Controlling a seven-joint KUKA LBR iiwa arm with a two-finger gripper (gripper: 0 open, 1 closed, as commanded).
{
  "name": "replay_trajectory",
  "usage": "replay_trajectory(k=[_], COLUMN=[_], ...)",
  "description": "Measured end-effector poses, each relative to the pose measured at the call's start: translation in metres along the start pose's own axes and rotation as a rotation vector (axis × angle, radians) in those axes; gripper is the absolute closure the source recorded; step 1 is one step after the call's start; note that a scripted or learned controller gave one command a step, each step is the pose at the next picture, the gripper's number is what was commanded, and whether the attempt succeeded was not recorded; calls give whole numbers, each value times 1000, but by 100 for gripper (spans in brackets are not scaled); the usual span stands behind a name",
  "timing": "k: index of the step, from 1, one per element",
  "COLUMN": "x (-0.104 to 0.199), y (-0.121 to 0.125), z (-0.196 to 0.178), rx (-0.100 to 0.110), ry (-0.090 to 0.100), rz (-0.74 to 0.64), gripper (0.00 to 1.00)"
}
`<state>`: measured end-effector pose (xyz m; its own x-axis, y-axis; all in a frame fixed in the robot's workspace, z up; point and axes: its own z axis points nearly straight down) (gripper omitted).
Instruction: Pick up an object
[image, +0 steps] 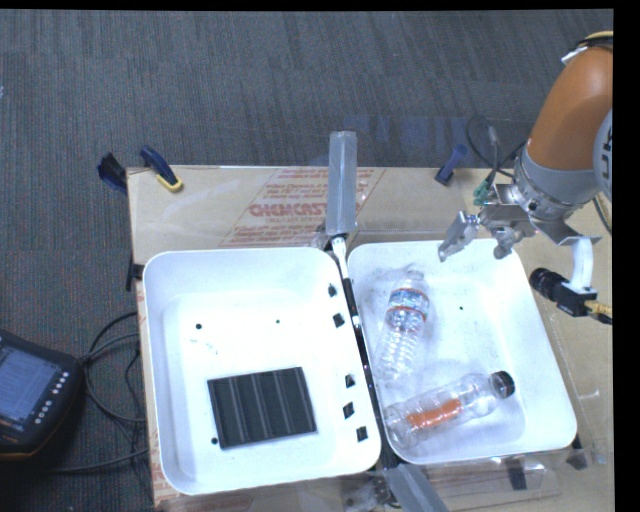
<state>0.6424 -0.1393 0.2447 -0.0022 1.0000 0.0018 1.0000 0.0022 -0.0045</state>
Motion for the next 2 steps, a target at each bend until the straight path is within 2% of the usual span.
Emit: replay_trajectory(k=[1,2], x=[0,43], y=[0,2], z=[0,48], rx=[0,0], ry=[0,-1], rz=[0,-122], gripper=[0,0])
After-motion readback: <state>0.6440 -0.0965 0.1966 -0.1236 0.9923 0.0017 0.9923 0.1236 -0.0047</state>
